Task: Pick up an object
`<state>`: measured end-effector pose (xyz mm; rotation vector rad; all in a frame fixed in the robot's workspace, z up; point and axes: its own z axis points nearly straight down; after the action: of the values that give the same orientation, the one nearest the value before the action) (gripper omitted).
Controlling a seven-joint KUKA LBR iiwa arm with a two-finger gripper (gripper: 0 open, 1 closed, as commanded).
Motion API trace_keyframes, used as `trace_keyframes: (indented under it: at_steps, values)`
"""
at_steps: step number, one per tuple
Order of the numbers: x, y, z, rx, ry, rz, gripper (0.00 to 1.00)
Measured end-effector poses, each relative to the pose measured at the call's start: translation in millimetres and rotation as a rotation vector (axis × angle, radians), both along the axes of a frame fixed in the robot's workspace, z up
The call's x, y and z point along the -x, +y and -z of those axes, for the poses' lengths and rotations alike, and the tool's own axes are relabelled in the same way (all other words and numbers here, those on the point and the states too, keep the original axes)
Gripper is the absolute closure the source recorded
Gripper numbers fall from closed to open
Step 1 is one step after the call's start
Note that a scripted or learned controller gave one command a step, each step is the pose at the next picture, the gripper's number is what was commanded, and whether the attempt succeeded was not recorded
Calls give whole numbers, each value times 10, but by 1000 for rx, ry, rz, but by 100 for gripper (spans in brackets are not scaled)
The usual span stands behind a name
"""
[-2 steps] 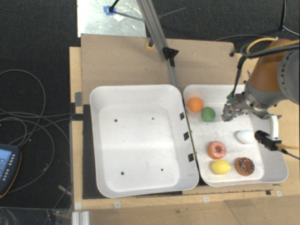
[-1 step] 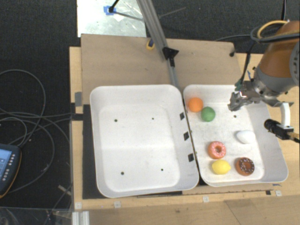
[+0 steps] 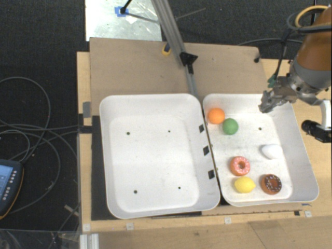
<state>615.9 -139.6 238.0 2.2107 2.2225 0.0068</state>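
— Step in hand? 
— Approach, judging by the gripper above the right bin's far edge. Nothing pinched; cannot tell the grip's state. 
— Next? 
— Choosing and descending. Smooth orange ball touching green ball: crowded. White egg-shaped piece near, apart. Pink doughnut, lemon, chocolate doughnut at the front.

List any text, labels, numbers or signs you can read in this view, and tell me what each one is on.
None can be read.
The dark handheld pendant with a blue screen at the left edge: the screen content is too small and blurred to read.
The small black tabs between the two shallow white bins: no lettering can be made out.
The toy food pieces, such as the pink-frosted doughnut, carry no visible markings.
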Motion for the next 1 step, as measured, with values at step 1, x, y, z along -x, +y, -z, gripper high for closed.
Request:
trace_keyframes:
  at_steps: [1]
  values:
    - [-12, -2, -283, -1, 3, 0, 100]
